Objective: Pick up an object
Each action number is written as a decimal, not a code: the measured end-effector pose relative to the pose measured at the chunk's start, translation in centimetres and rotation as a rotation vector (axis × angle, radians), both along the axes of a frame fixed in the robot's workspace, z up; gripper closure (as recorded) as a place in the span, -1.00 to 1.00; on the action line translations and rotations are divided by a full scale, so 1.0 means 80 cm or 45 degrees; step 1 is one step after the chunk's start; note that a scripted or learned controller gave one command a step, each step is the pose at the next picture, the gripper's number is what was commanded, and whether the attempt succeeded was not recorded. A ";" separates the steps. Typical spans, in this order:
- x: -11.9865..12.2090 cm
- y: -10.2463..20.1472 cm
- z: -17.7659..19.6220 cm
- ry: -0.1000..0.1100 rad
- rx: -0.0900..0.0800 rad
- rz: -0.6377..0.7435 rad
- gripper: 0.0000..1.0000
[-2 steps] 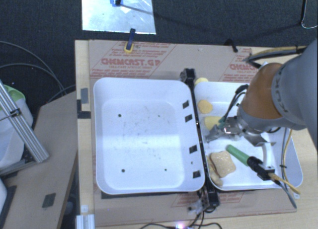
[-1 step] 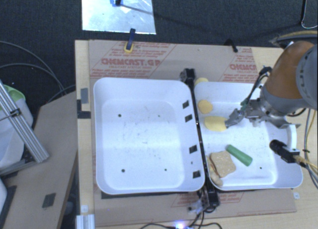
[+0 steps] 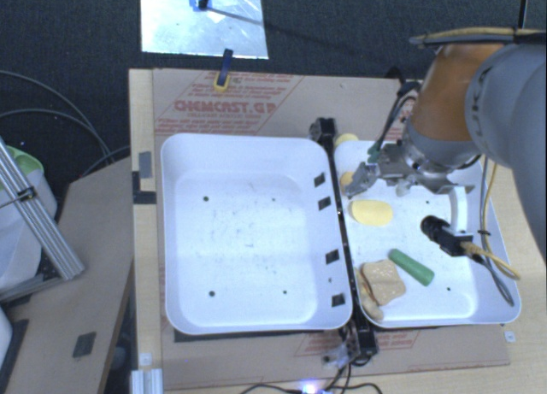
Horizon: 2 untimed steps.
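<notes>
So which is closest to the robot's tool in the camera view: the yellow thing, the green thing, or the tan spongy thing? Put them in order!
From the tool, nearest first:
1. Yellow oval thing, just below the tool in the right bin.
2. Green stick, lower and more to the right.
3. Tan spongy block, in the bin's front corner; close to the green stick's distance, but a bit farther.

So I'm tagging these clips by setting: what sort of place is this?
Probably a robotics lab bench set up for grasping trials: a grey and orange arm reaches over two white bins, with cables on dark carpet.

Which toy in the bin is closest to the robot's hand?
The flat pale yellow piece, just below the gripper. The green stick and tan block lie farther off.
</notes>
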<state>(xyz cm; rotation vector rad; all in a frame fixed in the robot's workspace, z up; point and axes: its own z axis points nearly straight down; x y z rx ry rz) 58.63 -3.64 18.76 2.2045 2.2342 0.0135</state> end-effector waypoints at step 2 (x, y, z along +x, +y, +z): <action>-0.078 -0.078 -0.085 0.009 -0.007 -0.020 -1.00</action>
